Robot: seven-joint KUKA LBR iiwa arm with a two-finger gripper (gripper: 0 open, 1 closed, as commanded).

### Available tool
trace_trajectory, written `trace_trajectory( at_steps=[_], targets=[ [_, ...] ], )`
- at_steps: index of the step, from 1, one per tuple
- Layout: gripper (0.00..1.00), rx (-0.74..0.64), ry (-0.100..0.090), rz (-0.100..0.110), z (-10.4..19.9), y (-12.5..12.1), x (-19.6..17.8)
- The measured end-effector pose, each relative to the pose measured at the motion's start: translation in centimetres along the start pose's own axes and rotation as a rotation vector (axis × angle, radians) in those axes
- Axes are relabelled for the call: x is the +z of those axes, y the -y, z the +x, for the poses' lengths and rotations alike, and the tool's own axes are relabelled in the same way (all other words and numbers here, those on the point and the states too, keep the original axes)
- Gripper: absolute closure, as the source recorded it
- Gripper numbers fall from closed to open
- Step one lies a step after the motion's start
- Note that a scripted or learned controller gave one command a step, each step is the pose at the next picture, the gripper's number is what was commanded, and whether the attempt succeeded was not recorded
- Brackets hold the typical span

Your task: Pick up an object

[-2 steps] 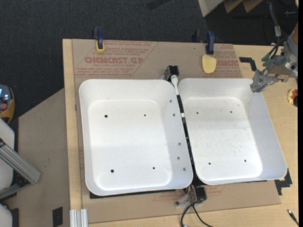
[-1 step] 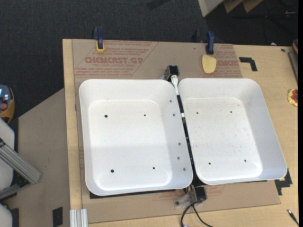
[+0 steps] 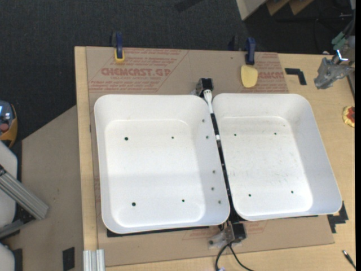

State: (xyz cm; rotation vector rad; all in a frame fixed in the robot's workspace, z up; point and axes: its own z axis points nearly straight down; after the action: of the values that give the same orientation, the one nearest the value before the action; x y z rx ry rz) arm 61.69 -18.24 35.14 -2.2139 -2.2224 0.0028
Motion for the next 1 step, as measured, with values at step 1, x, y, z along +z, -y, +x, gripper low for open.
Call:
trace_trajectory(
  at_steps=[1],
  targets=[
    [1.0,-0.002,-0.002,0.003,4.98,-1.83,7.04]
  ],
)
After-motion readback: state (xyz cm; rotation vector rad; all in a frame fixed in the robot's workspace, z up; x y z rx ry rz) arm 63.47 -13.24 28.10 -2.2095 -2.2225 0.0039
